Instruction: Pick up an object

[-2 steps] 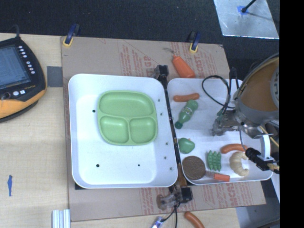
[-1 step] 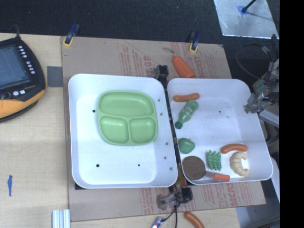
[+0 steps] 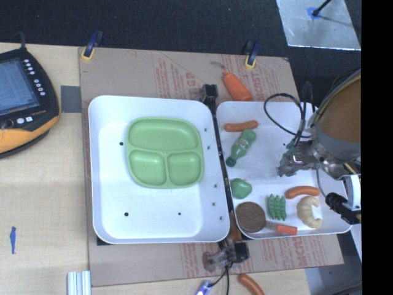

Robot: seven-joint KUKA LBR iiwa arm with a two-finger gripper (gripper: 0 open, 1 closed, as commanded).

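Observation:
My gripper (image 3: 290,165) hangs low over the right bin (image 3: 270,112), at its right side, above bare floor. Just below it lie a red sausage (image 3: 302,192) and a pale croissant (image 3: 309,211). To its left, a green bottle (image 3: 241,147) lies at a slant, with a second sausage (image 3: 241,126) beyond it. Along the bin's near side are a green pepper (image 3: 241,188), a brown round disc (image 3: 250,216), a green ridged piece (image 3: 277,206) and a small carrot (image 3: 284,228). Nothing shows in the gripper.
The left bin (image 3: 110,165) holds a green divided plate (image 3: 164,151). An orange carrot (image 3: 236,86) lies on the cardboard behind the right bin, and another orange piece (image 3: 252,283) in front. A black cable (image 3: 282,112) loops over the right bin. A teach pendant (image 3: 24,100) sits far left.

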